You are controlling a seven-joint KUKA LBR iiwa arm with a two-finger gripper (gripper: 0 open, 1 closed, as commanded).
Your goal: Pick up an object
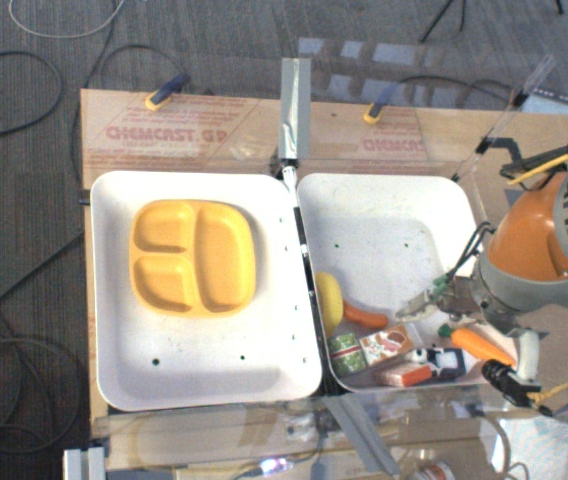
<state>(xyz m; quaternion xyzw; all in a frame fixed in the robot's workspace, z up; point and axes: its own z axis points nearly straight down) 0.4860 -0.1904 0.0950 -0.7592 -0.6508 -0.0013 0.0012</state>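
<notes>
Hovering low over the right bin (384, 218), the end effector (442, 303) hides its opening state from view.

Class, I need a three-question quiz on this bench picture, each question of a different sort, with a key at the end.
1. True or false: the yellow tray lies in the left bin.
2. Multiple choice: where in the right bin are the small things gathered? A) along the far edge B) along the near edge C) spread evenly all over
3. Fill in the word: the lemon rests against the bin's ____ wall, beside a carrot.

Key
1. True.
2. B: the lemon, carrot and small boxes crowd the near edge, where the gripper hovers.
3. Left.
</notes>
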